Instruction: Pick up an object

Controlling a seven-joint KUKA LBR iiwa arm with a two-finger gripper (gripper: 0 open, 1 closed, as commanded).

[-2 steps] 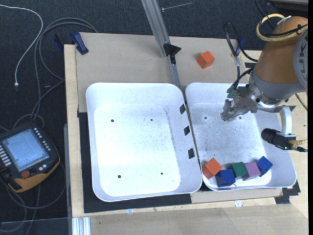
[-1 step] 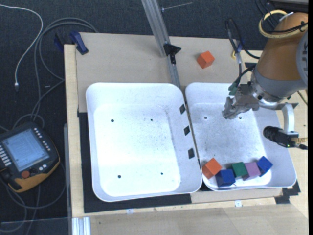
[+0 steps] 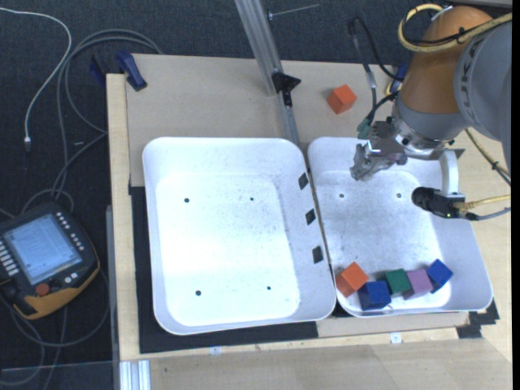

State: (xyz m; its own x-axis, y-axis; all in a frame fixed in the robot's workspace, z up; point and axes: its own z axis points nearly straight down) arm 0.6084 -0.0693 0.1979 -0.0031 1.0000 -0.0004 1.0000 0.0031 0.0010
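Several small blocks lie along the near edge of the right bin (image 3: 406,218): an orange block (image 3: 352,277), a dark blue block (image 3: 374,294), a green block (image 3: 397,282), a pink block (image 3: 418,281) and a blue block (image 3: 439,273). My gripper (image 3: 364,167) hangs over the far part of the right bin, well away from the blocks. No block shows between its fingers. Another orange block (image 3: 342,98) sits on the bench behind the bins.
The left bin (image 3: 219,226) stands beside the right one. A metal pole (image 3: 260,39) rises from the bench behind the bins. A black camera-like part (image 3: 435,201) with a cable juts over the right bin's right side.
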